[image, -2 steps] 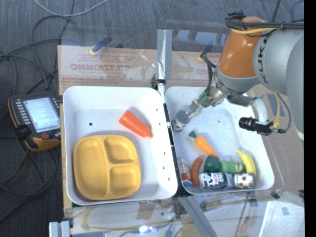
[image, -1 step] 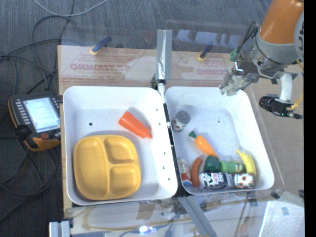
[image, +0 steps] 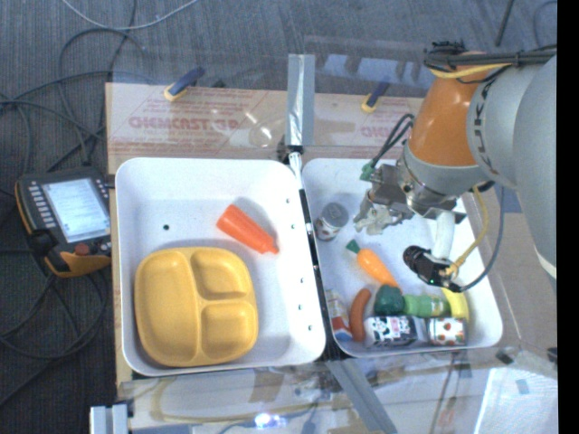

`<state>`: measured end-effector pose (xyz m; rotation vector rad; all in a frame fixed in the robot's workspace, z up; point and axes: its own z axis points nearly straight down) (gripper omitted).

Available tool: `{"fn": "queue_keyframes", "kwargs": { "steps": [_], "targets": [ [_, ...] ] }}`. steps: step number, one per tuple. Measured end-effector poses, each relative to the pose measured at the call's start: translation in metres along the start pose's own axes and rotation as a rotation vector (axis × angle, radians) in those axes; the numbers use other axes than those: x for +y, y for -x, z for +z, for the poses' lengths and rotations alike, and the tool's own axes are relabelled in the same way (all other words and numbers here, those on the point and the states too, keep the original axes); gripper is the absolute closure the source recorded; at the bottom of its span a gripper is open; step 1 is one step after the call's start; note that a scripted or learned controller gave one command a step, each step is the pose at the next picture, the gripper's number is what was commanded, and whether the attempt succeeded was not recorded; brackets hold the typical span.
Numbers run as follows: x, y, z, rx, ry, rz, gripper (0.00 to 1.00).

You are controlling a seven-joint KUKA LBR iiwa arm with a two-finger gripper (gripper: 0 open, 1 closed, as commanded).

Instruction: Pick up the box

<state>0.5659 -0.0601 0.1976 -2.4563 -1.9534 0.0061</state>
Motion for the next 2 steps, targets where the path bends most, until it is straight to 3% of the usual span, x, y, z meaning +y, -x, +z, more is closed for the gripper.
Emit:
{"fn": "queue_keyframes", "kwargs": {
  "steps": [1,2],
  "targets": [
    [0.029,0.033,-0.144,-0.003,0.005,-0.118,1.0],
    [0.009,-0.013,-0.033,0.0,0.002,-0.234,1.0]
  ]
}}
